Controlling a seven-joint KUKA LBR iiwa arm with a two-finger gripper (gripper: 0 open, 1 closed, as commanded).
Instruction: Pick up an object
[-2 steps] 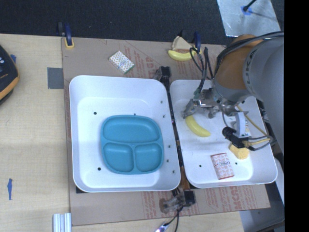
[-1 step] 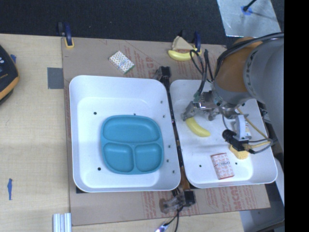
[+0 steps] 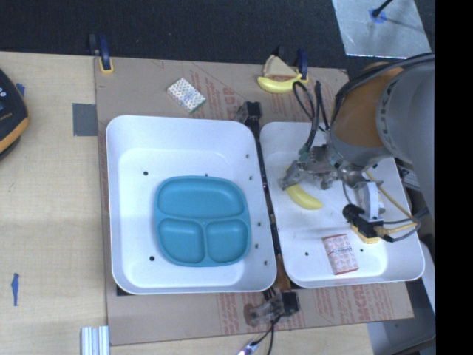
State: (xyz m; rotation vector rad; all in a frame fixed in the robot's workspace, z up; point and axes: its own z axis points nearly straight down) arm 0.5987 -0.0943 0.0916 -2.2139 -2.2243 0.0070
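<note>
Camera view from above is giving us both bins at a slant, and we are watching the arm reaching in from 3 o'clock over the right bin. The gripper is hanging low toward that bin's 10 o'clock area. We cannot tell how wide the pincer is standing, and nothing is showing as held in it.

The small yellow banana is lying on the bin floor just at the gripper's 6 o'clock. It is so close that we cannot tell whether the two are touching. The bin's wall is running near the banana at 9 o'clock, crowding that side. A white packet with red print is lying flat at the banana's 5 o'clock, apart from it. The arm's grey bulk is covering the bin's 2 o'clock part.

In the left bin a blue divided plate is sitting near the middle.

Outside the bins, on the brown cardboard sheet, a second banana is lying at 12 o'clock beyond the right bin. A patterned packet is lying at 12 o'clock beyond the left bin.
</note>
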